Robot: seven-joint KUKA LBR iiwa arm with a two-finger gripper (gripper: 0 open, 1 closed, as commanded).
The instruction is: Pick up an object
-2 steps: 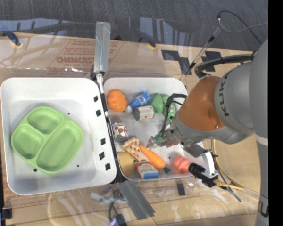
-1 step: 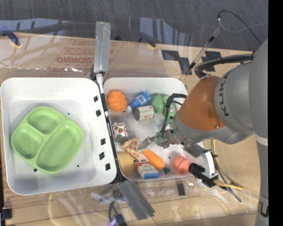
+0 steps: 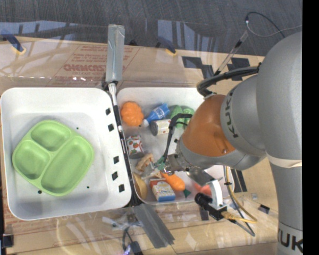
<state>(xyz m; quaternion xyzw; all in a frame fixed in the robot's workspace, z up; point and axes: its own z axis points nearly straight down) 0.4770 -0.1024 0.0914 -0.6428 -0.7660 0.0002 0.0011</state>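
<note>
A grey robot arm (image 3: 255, 121) with an orange band reaches from the right over the right-hand bin (image 3: 149, 95), its bulk covering much of that bin's far side. The gripper (image 3: 167, 166) hangs low among the clutter, just above a carrot-like orange piece (image 3: 175, 182); whether it is clenched or released cannot be told from this angle. Around it lie an orange ball (image 3: 131, 114), a blue can (image 3: 158, 112), a green object (image 3: 182, 112), a small patterned cup (image 3: 134, 144) and a small box (image 3: 162, 191) near the bin's front edge. The left-hand bin (image 3: 21, 102) holds a green divided plate (image 3: 52, 157).
</note>
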